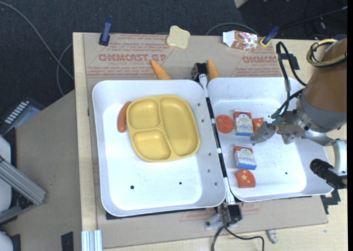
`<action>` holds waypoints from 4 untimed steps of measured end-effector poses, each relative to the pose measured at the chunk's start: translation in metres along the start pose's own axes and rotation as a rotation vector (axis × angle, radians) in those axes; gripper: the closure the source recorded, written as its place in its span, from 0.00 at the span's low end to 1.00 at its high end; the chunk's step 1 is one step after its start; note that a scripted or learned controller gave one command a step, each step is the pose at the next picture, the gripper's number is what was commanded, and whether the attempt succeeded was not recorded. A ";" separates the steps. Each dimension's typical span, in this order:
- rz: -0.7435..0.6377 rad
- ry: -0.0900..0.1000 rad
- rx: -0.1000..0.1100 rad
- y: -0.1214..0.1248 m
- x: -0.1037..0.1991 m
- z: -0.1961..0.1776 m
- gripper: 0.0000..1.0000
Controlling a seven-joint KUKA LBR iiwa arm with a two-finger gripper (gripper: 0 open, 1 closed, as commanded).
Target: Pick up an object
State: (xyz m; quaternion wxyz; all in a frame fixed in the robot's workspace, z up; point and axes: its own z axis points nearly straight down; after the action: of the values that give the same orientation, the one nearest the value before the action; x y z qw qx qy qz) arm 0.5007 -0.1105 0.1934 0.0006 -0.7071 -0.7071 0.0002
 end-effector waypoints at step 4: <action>0.000 -0.003 -0.011 0.091 -0.042 0.104 0.00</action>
State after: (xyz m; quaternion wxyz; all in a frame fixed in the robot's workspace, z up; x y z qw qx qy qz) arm 0.5917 -0.1527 0.0890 -0.0045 -0.7073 -0.7069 -0.0028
